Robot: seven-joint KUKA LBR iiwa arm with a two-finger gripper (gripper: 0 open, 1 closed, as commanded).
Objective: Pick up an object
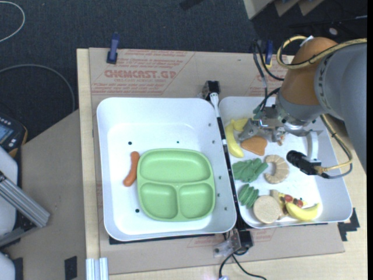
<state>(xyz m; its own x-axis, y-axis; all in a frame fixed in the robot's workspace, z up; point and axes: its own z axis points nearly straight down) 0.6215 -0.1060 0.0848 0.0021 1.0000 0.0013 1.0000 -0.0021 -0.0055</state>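
Note:
My gripper (264, 129) is down in the right bin (337, 198), at its upper left part. It hangs just above an orange wedge (254, 146) and beside a yellow banana-shaped piece (234, 139). Nothing can be seen held in it. Lower in the same bin lie a green leafy piece (249, 169), a smaller green piece (247, 195), a beige ridged pastry (277, 169), a round tan biscuit (268, 209) and a second banana (304, 211).
The left bin (116, 121) holds a green divided plate (175, 183) and an orange sausage-shaped piece (131, 168) left of it. The grey arm (338, 80) reaches in from the right, covering the right bin's upper right corner.

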